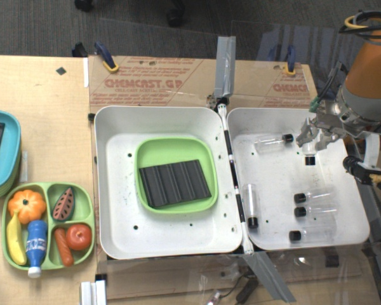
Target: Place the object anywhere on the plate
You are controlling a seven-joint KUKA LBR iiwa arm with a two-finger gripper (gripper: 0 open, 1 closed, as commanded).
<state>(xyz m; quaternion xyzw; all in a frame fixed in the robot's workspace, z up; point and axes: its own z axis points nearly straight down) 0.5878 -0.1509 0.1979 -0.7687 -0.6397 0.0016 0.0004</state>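
On the pale wooden bench [38, 107], two shallow white bins side by side: left bin [114, 234] and right bin [273, 176]. In the middle of the left bin, a green square plastic plate [149, 154] with rounded corners, flat on the bin floor. On it, a dark grey ribbed rectangular slab [174, 183], slightly askew, covering most of the plate's middle. In the right bin, well apart from the plate, clear plastic vials with black caps [270, 145]: one lying near the far edge, one [249, 202] lying along the left wall, and three [314, 211] lying close together toward the near right corner. Over the right bin's far right corner, the grey metal gripper [312, 142], below the arm's orange band [368, 68]; open or closed, cannot tell. Just beneath it, a small black cap [309, 161]; gripped or merely underneath, cannot tell. Behind both bins, along the bench's far edge, a brown cardboard sheet [152, 81] with red print. At the bench's near left corner, a green divided plastic tray [51, 224] with toy food: an orange pumpkin [26, 203], a yellow banana [13, 237], a blue bottle [36, 243] and a red tomato [80, 235]. At the left edge, part of a light blue tray [9, 164].
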